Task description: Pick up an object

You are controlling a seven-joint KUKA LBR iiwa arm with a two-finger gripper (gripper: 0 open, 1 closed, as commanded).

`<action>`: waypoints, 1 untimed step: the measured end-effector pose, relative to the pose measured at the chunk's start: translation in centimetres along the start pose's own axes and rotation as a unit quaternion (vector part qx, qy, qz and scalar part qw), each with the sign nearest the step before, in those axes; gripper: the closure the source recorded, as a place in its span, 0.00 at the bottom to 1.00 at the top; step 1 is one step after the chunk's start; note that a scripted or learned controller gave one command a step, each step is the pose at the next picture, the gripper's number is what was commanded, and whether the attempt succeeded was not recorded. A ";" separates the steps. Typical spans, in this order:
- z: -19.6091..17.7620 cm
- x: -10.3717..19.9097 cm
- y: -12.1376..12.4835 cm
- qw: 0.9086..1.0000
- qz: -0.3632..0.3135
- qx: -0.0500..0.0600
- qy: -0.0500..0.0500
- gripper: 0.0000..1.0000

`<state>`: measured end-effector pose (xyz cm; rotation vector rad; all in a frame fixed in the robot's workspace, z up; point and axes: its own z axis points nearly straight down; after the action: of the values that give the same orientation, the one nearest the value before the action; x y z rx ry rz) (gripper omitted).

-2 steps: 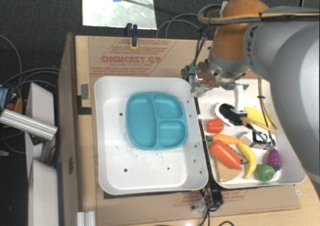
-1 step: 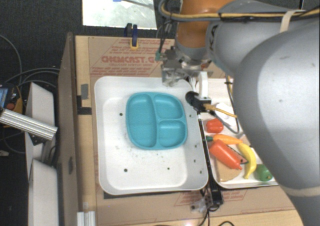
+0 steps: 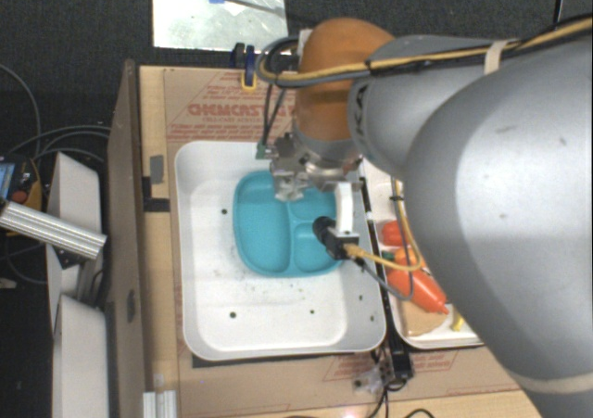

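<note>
From my seat at the remote station, the end effector (image 3: 293, 183) sits low over the left bin (image 3: 206, 249), right at the far edge of the blue divided tray (image 3: 278, 235) that lies in the bin's far right portion. I cannot tell how the end effector is set; the wrist and its cabling cover that part.

The tray is what I take to be the object to lift. It lies almost directly beneath the end effector and extends from there toward the bin's near edge, so its long axis runs roughly far-to-near, tilted a little toward the right wall. The tool appears to meet the tray at or very near its far rim, though I can't say whether it touches. A black fitting with a yellow cable hangs over the tray's right compartment.

In the right bin (image 3: 435, 337), an orange carrot-like item (image 3: 419, 288) lies near the shared wall, mostly hidden by the arm.

My judgement: the move ahead turns on catching that far rim, since the tray's flat body gives little else to grip.
</note>
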<state>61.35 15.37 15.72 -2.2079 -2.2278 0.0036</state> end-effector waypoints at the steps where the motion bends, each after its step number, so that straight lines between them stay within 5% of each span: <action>1: -6.2 6.4 3.3 1.000 -0.001 -0.007 0.001 1.00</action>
<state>64.64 21.83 21.92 -2.2121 -2.2347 -0.0154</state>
